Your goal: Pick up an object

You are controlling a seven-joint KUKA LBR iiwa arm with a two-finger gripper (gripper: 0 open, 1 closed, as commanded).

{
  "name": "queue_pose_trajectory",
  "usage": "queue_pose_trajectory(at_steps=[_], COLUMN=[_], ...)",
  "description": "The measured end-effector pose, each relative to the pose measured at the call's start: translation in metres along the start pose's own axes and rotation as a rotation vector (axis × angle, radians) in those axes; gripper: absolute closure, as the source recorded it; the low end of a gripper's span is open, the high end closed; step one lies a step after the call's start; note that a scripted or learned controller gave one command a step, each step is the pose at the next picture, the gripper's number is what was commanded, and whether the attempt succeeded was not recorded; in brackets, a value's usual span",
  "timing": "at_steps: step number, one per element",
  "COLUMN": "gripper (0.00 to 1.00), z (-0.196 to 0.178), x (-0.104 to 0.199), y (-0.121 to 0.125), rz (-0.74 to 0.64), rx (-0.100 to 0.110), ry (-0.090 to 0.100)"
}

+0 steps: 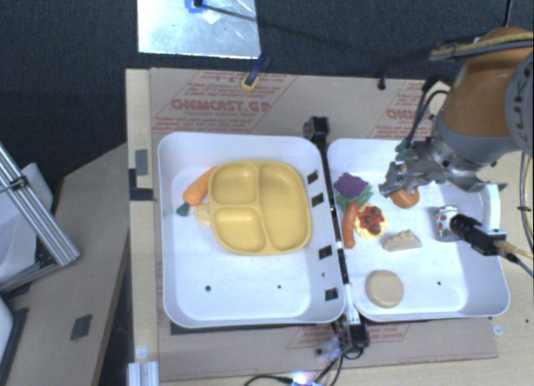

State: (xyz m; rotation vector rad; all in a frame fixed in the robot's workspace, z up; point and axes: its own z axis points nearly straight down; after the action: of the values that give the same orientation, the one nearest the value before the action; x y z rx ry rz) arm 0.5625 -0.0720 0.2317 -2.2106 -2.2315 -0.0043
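Two shallow white bins sit side by side on the bench. The left bin [179, 284] holds one yellow divided plate [254, 207] with three compartments, all bare, and one toy carrot [198, 186] that lies against the plate's upper left edge, tilted.

The right bin [467, 293] holds the smaller toys, taken here from the round tan bun [385, 288] near its front edge. Above the bun lies one pale wedge-shaped piece [402, 241]. To the wedge's left sits one red and yellow piece [370, 220], with one orange-red stick [350, 225] touching it on the far side. Above those is one purple piece [351, 184]. One orange round fruit [405, 198] sits above the wedge.

The pincer [400, 177] hangs right over the orange fruit; I cannot tell how wide it stands.
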Motion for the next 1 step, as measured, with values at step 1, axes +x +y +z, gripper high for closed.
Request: queue_pose_trajectory(at_steps=[1], gripper=[1.00], z=[0.0131], x=[0.0604], y=[-0.0145], rz=[-0.001], rx=[0.002], ry=[0.000])
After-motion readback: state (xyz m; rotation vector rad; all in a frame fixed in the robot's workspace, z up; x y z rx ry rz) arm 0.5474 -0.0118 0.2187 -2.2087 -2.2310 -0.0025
